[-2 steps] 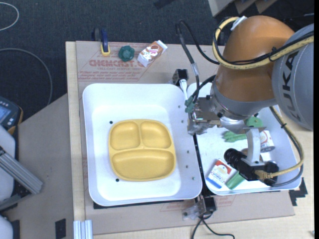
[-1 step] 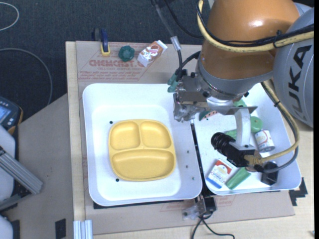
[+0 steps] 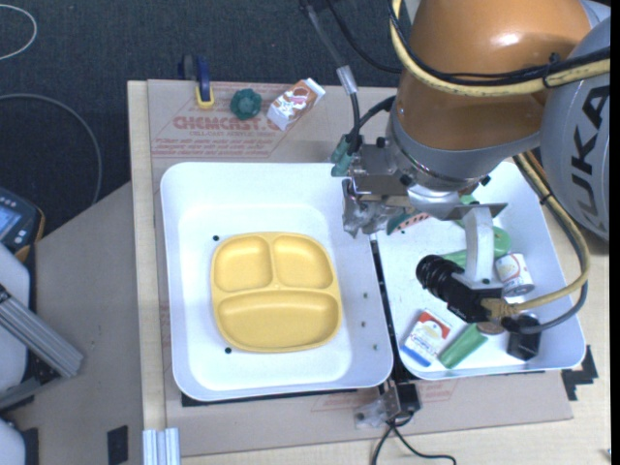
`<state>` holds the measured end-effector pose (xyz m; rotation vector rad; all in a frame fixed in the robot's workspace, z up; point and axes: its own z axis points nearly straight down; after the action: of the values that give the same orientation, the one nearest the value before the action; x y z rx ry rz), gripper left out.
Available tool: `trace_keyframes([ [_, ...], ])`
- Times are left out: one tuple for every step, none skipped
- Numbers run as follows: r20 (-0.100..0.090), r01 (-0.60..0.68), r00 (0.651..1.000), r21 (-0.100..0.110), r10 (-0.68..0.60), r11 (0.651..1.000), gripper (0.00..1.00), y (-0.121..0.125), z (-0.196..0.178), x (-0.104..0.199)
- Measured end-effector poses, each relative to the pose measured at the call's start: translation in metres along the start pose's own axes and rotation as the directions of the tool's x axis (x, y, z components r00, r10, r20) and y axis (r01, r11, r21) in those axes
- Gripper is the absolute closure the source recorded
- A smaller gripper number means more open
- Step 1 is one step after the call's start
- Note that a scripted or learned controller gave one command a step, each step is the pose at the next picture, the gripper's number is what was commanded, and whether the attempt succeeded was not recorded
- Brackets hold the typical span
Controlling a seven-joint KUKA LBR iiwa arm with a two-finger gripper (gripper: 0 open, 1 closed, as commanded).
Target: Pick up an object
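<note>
The grey arm (image 3: 484, 76), with its broad orange band, comes in from the right and covers the far half of the right bin (image 3: 399, 289), so whatever lies under it cannot be made out. The bench (image 3: 145, 260) is topped with a brown printed sheet, its lettering partly cut off by the bins. The left bin (image 3: 184, 260) is in full view, and a yellow divided plate (image 3: 276, 291) lies flat at its middle. The gripper (image 3: 371, 213) hangs low over the seam where the two bins meet. Its tip is lost in metal parts and shadow, so I cannot tell whether the claw is apart or together, and nothing can be seen in it. Loose things lie in the near part of the right bin: a red-and-white packet (image 3: 426, 335), a green stick (image 3: 463, 345) just beside it, and a small labelled can (image 3: 514, 272) half behind the robot's bracket. On the bench beyond the bins sit a small carton (image 3: 295, 103), a teal round piece (image 3: 246, 102) and a blue-and-yellow clip (image 3: 203, 80), too small to identify further.
</note>
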<state>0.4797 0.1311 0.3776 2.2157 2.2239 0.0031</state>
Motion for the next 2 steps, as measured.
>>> trace_keyframes([
  [0.0, 0.002, 1.0, -0.002, -0.002, 1.0, 1.0, 0.0, -0.01, 0.001],
  [0.001, 0.001, 1.0, 0.013, -0.001, 1.0, 1.0, -0.002, 0.065, 0.048],
])
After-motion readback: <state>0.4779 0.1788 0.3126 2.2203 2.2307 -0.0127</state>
